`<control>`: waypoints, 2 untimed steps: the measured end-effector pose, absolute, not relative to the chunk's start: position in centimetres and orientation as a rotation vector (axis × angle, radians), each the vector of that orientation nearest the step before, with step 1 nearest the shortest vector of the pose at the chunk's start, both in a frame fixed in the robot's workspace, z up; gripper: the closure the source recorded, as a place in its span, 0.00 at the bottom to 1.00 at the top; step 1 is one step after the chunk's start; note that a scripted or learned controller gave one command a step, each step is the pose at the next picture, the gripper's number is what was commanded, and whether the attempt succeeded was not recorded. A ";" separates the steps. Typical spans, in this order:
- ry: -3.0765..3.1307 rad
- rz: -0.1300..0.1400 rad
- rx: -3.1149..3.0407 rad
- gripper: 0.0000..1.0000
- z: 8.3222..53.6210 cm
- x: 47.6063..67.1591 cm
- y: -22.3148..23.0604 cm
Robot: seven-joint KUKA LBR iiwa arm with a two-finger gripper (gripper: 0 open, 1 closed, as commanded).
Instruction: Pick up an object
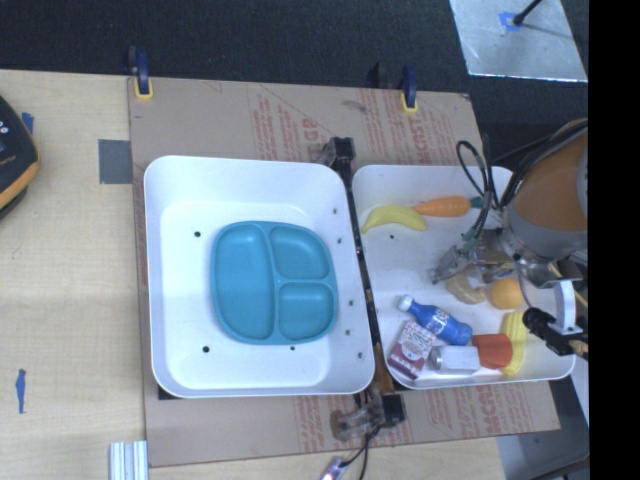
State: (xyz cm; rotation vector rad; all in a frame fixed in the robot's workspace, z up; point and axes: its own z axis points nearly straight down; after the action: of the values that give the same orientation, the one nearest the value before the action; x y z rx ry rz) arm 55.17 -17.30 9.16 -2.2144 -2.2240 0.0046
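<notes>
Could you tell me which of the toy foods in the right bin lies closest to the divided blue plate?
The yellow banana, at the right bin's upper left corner. The orange carrot lies farther right, and the other pieces sit lower near the gripper.

The arm's grey wrist (535,230) covers part of the right bin (400,180) and overlaps a tan object (463,289), too blurred to name; a yellow-and-black device (14,164) is cut by the left edge.

A robotics lab: clamped cardboard (300,118) on a bench, white bins (160,268), trailing cables (480,183).
</notes>
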 end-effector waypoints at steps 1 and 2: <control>-2.225 0.006 -2.212 1.00 10.2 55.2 -17.4; -2.226 0.001 -2.216 1.00 13.0 63.9 -15.2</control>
State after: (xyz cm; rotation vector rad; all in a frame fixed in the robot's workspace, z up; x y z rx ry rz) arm 63.88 -15.17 12.97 -2.2158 -2.2258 0.0005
